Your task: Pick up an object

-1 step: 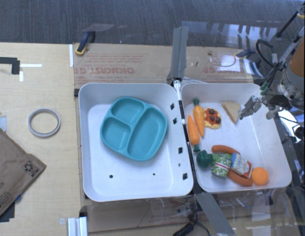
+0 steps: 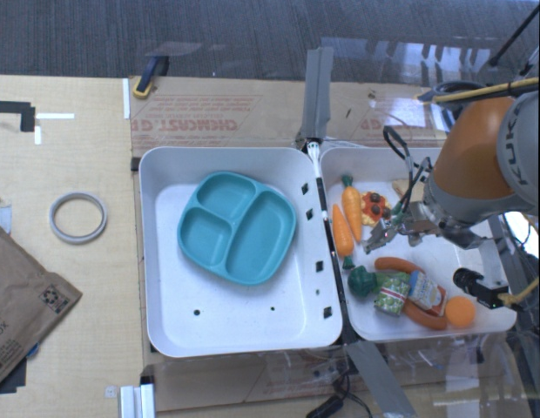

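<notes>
Left bin: teal divided plate | right bin: carrots, sausage, orange | end effector: over right bin beside carrots, opening and grasp cannot be told

Arm reaching in from the right

Grey arm with the orange band is bent low, wrist angled left, and the gripper points down-left with its thin fingers slightly parted, nothing between them.
</notes>
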`<state>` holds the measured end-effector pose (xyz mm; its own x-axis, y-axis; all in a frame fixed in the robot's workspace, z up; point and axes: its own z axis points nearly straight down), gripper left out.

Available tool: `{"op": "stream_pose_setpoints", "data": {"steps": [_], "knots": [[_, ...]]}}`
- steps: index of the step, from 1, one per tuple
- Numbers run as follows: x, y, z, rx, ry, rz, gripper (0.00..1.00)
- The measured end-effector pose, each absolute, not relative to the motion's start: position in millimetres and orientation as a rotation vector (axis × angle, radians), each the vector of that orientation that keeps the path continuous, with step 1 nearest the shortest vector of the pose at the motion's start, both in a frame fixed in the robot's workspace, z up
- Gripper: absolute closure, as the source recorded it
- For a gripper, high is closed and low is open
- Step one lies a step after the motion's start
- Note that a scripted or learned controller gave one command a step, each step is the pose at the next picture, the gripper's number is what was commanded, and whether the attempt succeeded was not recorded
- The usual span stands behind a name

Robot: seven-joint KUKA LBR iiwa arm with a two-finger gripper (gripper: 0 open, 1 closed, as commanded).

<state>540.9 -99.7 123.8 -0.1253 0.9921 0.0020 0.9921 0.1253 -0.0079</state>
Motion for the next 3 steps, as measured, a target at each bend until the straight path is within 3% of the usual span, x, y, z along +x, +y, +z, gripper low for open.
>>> {"op": "stream_pose_setpoints", "data": {"steps": [1,2,3], "knots": [[657.3,-105.6,88.4,-2.363,-2.066,0.008,0.0],[657.1,-105.8,94.0,-2.358,-2.069,0.015,1.0],[657.0,-105.8,93.9,-2.358,-2.068,0.015,0.0]]}}
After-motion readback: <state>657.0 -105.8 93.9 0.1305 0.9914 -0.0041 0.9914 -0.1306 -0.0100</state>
